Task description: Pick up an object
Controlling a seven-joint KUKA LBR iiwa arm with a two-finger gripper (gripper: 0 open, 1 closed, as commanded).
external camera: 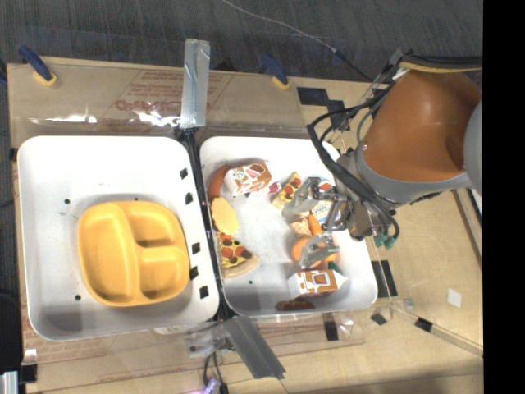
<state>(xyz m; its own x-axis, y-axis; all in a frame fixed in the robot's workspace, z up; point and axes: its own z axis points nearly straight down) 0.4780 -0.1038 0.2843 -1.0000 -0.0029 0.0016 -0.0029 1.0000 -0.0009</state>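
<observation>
Gripper (310, 222) low over right bin's (262, 290) right edge, fingers spread apart, straddling orange toy (307, 228) directly beneath; nothing clamped.

You look down from one fixed camera above the surface (410, 302), at a slant, near enough to frame both bins (49, 318), arm (418, 130) entering right.

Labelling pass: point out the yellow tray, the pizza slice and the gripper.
yellow tray (131, 253): camera view, divider ridge near its middle.
pizza slice (234, 254): camera view, topped face.
gripper (316, 220): camera view, midway between fingertips.
</observation>
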